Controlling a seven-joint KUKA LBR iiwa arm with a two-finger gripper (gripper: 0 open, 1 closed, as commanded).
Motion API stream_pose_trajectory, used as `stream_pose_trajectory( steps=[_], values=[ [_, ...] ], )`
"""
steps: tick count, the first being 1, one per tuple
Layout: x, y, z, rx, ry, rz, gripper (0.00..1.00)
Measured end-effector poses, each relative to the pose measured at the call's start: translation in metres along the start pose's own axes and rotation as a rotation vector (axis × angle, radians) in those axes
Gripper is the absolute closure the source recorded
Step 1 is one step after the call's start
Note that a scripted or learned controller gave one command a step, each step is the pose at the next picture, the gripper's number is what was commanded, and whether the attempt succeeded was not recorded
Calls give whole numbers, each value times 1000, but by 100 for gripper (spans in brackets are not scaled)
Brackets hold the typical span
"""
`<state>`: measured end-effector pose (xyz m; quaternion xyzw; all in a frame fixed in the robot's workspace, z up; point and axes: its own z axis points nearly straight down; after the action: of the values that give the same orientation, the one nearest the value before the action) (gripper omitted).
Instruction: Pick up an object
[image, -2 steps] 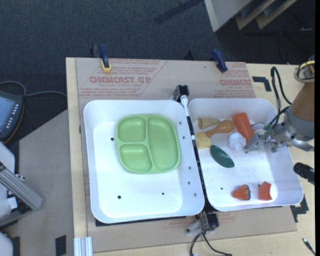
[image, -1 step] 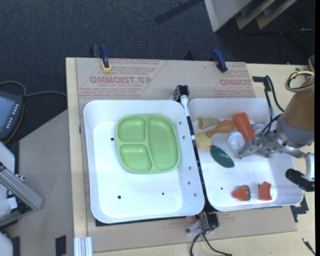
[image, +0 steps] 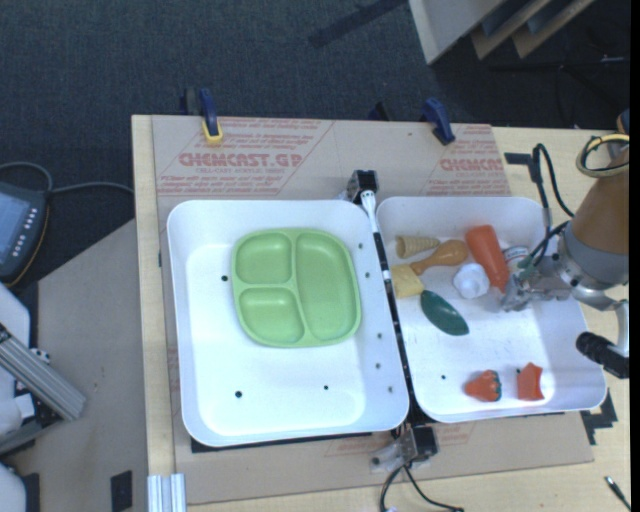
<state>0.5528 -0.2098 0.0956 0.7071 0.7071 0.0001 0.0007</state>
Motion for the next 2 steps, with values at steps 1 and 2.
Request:
stream_pose_trajectory(
  steps=[1, 2],
  values=[
    [3, 9, -61, -7, -3, -1, 100],
    [0, 14, -126, -9, -3, -1, 100]
  ],
)
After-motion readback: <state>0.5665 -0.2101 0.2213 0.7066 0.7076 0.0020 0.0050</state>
